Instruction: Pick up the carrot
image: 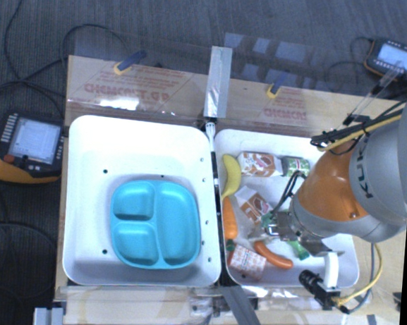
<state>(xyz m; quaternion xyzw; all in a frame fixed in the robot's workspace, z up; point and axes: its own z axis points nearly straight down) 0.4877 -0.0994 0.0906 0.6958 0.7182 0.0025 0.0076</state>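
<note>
The slim, smooth orange carrot [230, 219] lies lengthwise along the right white plastic bin's [349, 274] left wall, just below a curved yellow banana [230, 175]. The grey metal gripper [277, 228] hangs nearby over crinkly packets; its opening cannot be told.

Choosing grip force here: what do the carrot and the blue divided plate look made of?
Carrot: likely moulded plastic, a toy, judging by its even orange colour and smooth, slightly shiny skin. Blue divided plate: probably hard plastic, uniform turquoise with a soft sheen and rounded moulded compartments.
</note>
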